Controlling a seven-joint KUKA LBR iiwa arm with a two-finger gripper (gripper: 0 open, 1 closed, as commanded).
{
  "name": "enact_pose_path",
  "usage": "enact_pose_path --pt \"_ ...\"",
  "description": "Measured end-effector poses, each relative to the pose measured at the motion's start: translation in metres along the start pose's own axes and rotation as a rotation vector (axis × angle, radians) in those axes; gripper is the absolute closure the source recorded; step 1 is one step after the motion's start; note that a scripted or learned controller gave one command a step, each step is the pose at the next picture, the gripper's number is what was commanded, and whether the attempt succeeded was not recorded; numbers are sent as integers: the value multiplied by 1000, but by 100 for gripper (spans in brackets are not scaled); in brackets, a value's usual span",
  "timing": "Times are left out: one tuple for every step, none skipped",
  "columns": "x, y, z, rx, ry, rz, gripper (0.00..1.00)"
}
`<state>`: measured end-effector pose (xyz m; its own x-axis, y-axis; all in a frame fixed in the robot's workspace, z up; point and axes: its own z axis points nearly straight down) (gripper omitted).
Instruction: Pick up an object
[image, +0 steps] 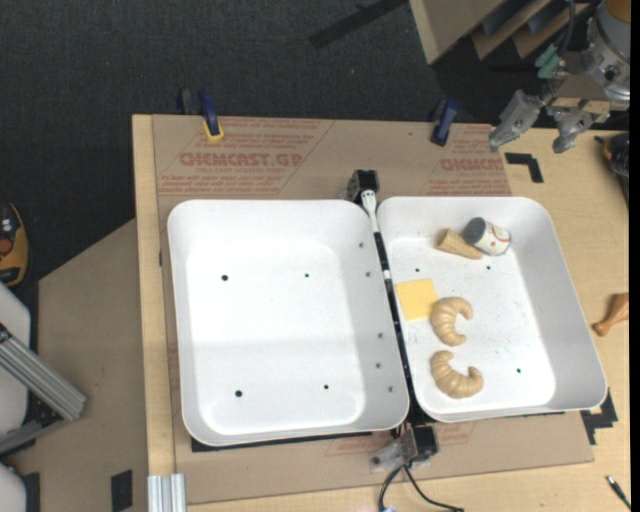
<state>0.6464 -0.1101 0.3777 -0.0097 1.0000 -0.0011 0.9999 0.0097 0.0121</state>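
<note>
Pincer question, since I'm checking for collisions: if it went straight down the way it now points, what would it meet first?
Probably the brown bench board beyond the right bin's far rim; the pincer hangs there, though depth is unclear.

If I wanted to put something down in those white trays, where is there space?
The left bin has bare floor throughout. In the right bin, the strip along its right wall is free; its middle is crowded by two croissants, a yellow square and a cone.
</note>
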Motion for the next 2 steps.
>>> enact_pose_path --pt "-6 -1 -4 7 -2 8 100" --pt "62 -13 -40 6 1 4 100"
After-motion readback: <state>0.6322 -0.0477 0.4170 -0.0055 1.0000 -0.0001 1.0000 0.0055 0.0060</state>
